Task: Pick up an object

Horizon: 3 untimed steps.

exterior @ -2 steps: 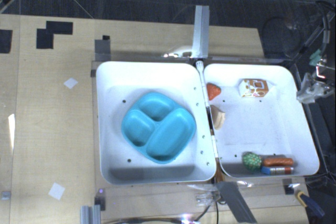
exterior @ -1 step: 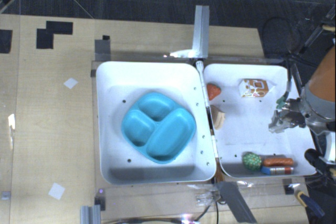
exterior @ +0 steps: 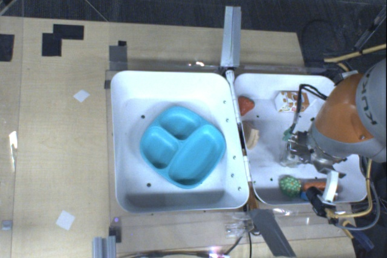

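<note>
Just below claw (exterior: 294,154): green ball (exterior: 290,186).

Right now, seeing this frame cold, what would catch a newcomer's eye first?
The bright blue divided tray dominates, lying alone in the left bin. Next comes the arm's orange band, hanging over the right bin from the right. Below it lie small items: a green ball near the front wall and a reddish piece by the divider.
</note>
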Motion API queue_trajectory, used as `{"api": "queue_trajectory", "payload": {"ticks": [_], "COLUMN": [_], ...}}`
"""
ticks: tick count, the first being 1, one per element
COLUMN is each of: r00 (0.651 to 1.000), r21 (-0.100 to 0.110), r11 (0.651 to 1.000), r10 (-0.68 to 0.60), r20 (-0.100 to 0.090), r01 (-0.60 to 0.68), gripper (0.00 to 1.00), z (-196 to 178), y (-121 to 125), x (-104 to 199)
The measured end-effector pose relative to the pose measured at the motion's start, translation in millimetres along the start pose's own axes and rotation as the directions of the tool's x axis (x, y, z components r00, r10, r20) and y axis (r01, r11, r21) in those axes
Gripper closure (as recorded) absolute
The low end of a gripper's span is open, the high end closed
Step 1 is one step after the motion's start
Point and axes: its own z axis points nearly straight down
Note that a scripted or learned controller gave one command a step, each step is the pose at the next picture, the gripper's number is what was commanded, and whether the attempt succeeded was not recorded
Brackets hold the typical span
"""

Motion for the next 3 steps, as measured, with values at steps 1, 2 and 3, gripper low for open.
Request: {"api": "queue_trajectory", "payload": {"ticks": [1, 2, 3], "r00": [1.0, 0.973, 1.0], "r21": [-0.001, 0.007, 0.012], "r11": [1.0, 0.972, 1.0], "r10": [0.0, -0.233, -0.002], "r20": [0.001, 0.003, 0.004], "r01": [0.0, 0.233, 0.002], "gripper": [0.0, 0.0, 0.0], "z": [0, -269, -130], "y": [0, 16, 11], "x": [0, -54, -46]}}
